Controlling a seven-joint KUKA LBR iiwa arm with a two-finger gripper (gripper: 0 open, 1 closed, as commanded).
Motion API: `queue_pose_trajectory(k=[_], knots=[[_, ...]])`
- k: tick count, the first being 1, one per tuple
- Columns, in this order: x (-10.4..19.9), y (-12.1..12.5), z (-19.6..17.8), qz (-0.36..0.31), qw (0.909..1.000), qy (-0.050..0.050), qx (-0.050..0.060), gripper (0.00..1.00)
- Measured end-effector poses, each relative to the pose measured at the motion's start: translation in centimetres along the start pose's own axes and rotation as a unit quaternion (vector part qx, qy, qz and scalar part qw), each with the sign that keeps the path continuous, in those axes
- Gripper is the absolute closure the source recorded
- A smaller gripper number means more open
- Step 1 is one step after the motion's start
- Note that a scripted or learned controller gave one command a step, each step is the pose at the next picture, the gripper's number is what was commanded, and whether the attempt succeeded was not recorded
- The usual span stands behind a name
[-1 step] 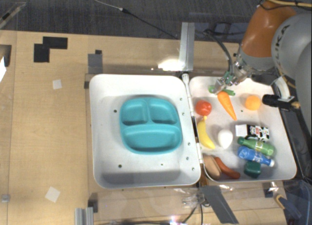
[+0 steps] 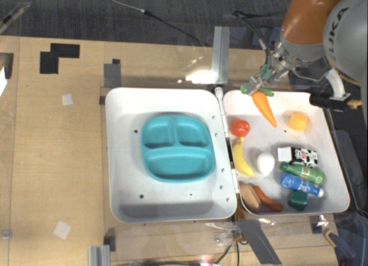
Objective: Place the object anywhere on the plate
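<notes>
Orange carrot (image 2: 264, 105) hanging by green top from clenched pincer (image 2: 265, 78) over right bin's (image 2: 336, 161) far edge, tip pointing down-right; plate (image 2: 175, 147) lying well left in other bin (image 2: 118, 144).

You see a pale wooden worktop (image 2: 52, 161) with a matt, faintly grained face. The two shallow white plastic bins (image 2: 123, 201) look smooth, with a soft sheen. The teal divided plastic plate (image 2: 175, 147) is smooth and satin. The orange plastic carrot (image 2: 265, 106) looks smooth, and the yellow plastic banana (image 2: 241, 160) glossy.
</notes>
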State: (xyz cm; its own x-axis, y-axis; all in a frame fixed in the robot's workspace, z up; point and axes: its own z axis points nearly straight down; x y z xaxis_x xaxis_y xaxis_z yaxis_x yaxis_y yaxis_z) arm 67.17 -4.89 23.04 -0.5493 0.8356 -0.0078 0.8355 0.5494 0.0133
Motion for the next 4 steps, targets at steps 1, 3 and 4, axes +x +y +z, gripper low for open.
queue_pose_trajectory(k=[1, 3, 4], knots=[[4.1, 2.5, -1.1, 0.03, 0.9995, 0.002, 0.003, 1.0], [17.1, 6.3, 5.7, 0.044, 0.999, 0.005, 0.007, 1.0], [16.6, 6.3, 5.3, 0.046, 0.9989, 0.003, 0.004, 0.0]])
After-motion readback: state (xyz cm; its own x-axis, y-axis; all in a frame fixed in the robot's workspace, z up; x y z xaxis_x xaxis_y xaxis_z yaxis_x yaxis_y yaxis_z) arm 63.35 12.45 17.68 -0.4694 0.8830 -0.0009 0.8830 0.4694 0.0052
